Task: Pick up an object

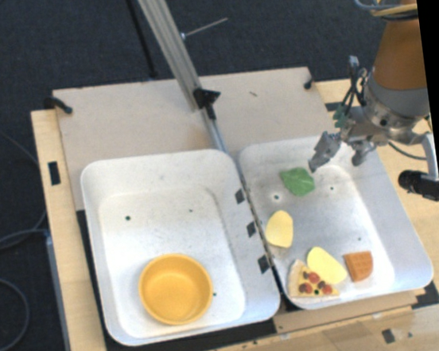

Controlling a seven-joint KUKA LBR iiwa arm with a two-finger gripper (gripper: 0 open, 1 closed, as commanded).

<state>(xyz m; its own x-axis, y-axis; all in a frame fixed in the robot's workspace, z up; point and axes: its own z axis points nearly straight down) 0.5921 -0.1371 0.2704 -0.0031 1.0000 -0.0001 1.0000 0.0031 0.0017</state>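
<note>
In the right bin [385,213] lie a green piece [297,181], a pale yellow piece [279,229], a second yellow piece [325,265] resting on a pizza slice toy [307,283], and an orange block [359,265]. A yellow bowl [175,288] sits in the left bin [108,185]. My gripper [341,150] hangs over the right bin's far edge, just right of the green piece and apart from it. Its fingers are spread and nothing is between them.
A slanted metal pole [176,56] rises from the gap between the bins at the back. The arm's orange band [397,51] and cables stand at the right. A black knob [419,182] sticks out beside the right bin.
</note>
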